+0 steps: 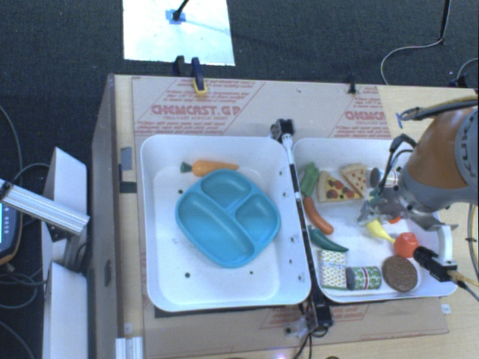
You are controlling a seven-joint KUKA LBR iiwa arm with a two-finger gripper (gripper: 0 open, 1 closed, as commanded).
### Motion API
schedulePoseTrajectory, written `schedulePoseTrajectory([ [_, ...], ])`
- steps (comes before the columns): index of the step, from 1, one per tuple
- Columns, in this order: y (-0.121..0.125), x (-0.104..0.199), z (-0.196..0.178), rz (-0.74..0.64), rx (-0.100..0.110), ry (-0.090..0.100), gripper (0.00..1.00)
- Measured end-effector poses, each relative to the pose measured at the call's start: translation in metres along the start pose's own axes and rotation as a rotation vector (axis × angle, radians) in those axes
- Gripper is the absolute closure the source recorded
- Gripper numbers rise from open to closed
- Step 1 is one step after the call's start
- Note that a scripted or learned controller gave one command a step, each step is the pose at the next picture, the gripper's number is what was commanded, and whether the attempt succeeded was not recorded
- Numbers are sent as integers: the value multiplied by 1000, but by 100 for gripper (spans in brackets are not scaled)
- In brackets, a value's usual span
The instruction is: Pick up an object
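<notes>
Nearest the lens, along the front wall of the right-hand white bin (449, 290), sit a small patterned green-and-white box (334, 268), a green-labelled can on its side (364, 277) and a round brown cookie (401, 274). Behind the cookie lie a red tomato-like ball (406, 243) and a yellow pointed piece (379, 230). Just over that yellow piece hangs the grey arm's end effector (376, 209); whether it is open or closed I cannot tell. Toward the bin's back are two pizza slices (346, 185), a green vegetable (309, 178), a red sausage (317, 215) and a dark green pepper (326, 239). Left of this bin, the other white bin (168, 275) holds a blue divided plastic plate (227, 216) and an orange carrot (211, 167).
</notes>
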State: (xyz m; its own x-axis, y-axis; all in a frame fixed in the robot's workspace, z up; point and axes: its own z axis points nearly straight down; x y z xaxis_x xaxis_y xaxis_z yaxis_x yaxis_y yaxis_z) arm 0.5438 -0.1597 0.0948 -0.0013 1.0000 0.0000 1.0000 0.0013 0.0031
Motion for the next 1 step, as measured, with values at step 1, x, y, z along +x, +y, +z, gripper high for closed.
schedulePoseTrajectory([
  [1, -12, 98, -90, -3, 0, 1, 100],
])
